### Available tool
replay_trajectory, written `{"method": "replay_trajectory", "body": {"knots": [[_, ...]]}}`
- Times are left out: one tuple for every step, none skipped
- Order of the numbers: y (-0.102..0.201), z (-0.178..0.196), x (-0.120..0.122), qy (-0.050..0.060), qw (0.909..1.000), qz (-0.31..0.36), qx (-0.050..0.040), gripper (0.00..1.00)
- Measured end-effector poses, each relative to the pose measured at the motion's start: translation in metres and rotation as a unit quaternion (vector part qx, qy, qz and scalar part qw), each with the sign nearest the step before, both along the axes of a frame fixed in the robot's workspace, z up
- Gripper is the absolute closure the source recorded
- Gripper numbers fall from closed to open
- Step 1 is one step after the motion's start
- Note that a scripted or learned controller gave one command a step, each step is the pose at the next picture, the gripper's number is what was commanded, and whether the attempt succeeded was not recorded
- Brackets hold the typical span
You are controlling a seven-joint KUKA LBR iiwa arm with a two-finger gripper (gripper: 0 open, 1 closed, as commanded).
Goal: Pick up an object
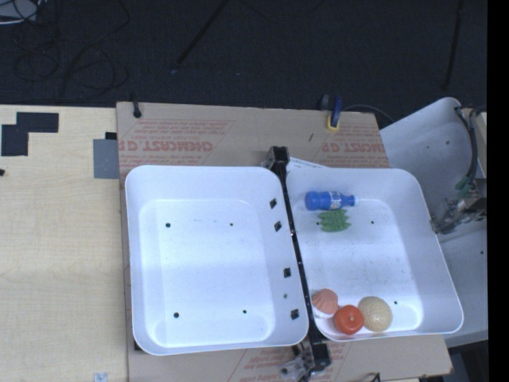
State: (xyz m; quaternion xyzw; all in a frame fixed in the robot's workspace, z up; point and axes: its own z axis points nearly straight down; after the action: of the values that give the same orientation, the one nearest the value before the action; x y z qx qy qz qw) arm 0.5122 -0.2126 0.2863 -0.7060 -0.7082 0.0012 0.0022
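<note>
All the loose things lie in the right-hand shallow white plastic bin (429, 293). A blue plastic bottle with a white cap (328, 200) lies on its side near the bin's far wall, cap pointing right. Just in front of it, nearly touching, sits a small green, leafy-looking piece (335, 221); its exact shape is too small to make out. In the near corner three things crowd together: a pale pink ribbed shell-like piece (324, 301), a round red-orange ball-shaped object (348, 319) and a cream-yellow ball (375, 313). The red-orange one sits between the other two and appears to touch both.

The left-hand shallow white plastic bin (139, 293) stands beside it, their walls meeting along a black divider strip with clips (289, 237). Both rest on a brown printed cardboard sheet (207, 138) on the pale wooden worktop (56, 253).

Whether the tool is clenched or released cannot be told, nor how it stands relative to the objects. At the right edge, just outside the right bin's wall, a tangle of dark cables and small metal parts (464, 201) sits against a white curved panel (429, 138); it is cut off by the frame and hard to read.
</note>
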Motion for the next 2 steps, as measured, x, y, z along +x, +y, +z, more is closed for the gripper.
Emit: {"method": "replay_trajectory", "body": {"knots": [[0.0, -0.023, 0.019, 0.0, 1.0, 0.0, 0.0001, 1.0], [0.001, -0.062, 0.036, 0.0, 1.0, 0.001, 0.0002, 1.0]]}}
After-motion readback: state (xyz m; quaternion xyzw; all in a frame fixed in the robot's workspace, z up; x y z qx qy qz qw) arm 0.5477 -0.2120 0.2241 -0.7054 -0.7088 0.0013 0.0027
